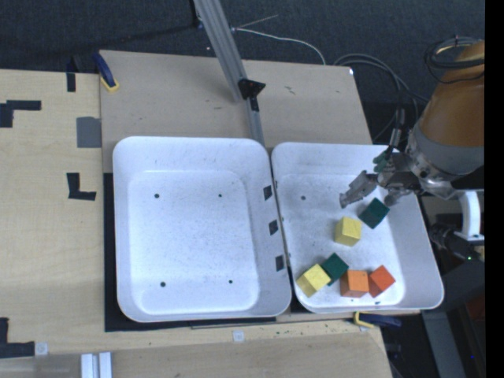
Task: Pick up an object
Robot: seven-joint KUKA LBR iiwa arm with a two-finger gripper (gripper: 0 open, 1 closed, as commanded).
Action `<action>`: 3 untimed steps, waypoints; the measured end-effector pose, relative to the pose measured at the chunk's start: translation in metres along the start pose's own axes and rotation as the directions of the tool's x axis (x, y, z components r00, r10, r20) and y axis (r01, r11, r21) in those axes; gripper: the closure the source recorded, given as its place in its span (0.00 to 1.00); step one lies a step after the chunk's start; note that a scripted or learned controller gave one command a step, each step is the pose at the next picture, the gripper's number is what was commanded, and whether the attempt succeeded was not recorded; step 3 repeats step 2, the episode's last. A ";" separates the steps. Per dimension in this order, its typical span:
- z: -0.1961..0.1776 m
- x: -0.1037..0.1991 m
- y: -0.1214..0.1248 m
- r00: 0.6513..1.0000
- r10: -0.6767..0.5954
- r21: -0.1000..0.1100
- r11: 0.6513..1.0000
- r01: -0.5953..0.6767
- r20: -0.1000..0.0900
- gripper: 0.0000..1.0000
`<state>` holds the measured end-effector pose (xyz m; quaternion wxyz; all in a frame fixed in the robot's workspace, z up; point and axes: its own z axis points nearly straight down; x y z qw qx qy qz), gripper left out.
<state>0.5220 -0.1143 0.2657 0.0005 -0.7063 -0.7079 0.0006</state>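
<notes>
the fingers (pixel 358 189) are spread apart, i see two grey tips at the right of centre in the frame, and nothing is between them. the gripper (pixel 368 192) hangs over the right bin (pixel 315 157), in its upper part, and the arm (pixel 457 116) comes in from the right edge of the frame.

just below and right of the fingers lies a dark green block (pixel 374 213), tilted like a diamond. i judge this is the thing to take, because it is the closest one. whether a fingertip touches it already, i cannot tell. just beside it, lower left, is a yellow block (pixel 347 231). near the bottom edge of the same bin there is a row: another yellow block (pixel 315 278), a second green block (pixel 335 267), an orange block (pixel 357 283) and a red-orange block (pixel 382 279), all close together. the left bin (pixel 189 152) fills the middle of the frame.

what can go wrong, in my opinion: the green block is turned, so the fingers may close on its corners and it can slip or rotate away. also the fingers seem a little to the upper left of it, so one tip can come down on top of the block and push it against the yellow one.
</notes>
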 end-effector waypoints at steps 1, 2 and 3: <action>0.112 -0.047 -0.006 1.000 0.005 0.008 1.000 -0.005 -0.001 0.00; 0.177 0.011 -0.012 1.000 -0.002 0.005 1.000 0.002 -0.002 0.00; 0.177 0.011 -0.012 1.000 -0.002 0.005 1.000 0.002 -0.002 0.00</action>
